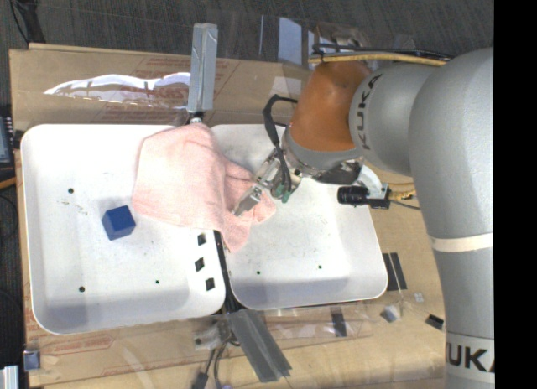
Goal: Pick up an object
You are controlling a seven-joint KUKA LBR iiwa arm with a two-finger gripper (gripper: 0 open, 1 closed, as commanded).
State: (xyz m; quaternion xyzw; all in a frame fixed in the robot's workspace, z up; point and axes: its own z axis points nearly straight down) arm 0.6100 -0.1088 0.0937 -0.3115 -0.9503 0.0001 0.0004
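- Lying draped over the divider between the two shallow white bins [50,211]: soft pink cloth towel [180,182], bulk in left bin, corner trailing right.
- Hovering at that right corner: two-finger gripper [258,193], fingers angled leftward, likely targeting the fold.
- Finger state: impossible to tell.
- Sitting apart, left: small blue cube [118,221].

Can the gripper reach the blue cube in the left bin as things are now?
Probably yes. The blue cube sits uncovered on the floor of the left bin, apart from the pink cloth. The gripper is at that cloth's right edge and would have to pass over it.
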